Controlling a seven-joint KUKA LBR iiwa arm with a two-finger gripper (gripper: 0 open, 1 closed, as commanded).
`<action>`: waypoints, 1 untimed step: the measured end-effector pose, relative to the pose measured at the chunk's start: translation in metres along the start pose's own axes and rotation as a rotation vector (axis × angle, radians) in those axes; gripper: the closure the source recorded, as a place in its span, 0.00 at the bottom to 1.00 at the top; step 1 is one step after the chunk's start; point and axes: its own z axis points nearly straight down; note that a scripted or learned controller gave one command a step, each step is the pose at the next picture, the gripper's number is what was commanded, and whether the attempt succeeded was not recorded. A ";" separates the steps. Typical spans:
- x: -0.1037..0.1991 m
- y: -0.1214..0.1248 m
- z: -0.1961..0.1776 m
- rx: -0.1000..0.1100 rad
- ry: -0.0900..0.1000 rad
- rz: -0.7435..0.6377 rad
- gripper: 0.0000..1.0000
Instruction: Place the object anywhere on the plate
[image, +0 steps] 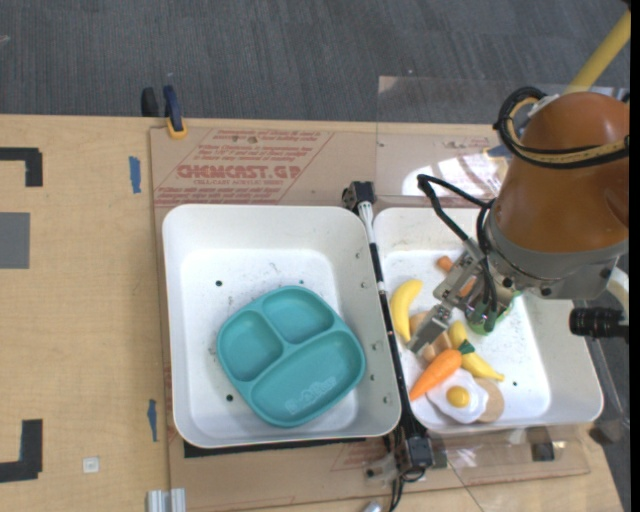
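Note:
A teal plate (292, 355) with three compartments lies in the left bin (200, 260). Toy foods sit in the right bin (560, 390): a yellow banana (404, 305), an orange carrot (436, 373), a fried egg (459, 399), a small yellow piece (482, 369) and a green piece (488, 319) partly under the wrist. My gripper (443, 304) hangs low over the right bin, just right of the banana and above the carrot. Its fingers (456, 283) stand apart, open, with nothing seen between them.
A black divider clamp (358, 193) sits at the top of the wall between the bins. The arm's orange band (565, 180) looms over the right bin's back half. Cardboard with red print (240, 165) lies behind the left bin.

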 end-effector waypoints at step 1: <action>0.000 0.000 0.000 0.000 0.000 0.000 0.00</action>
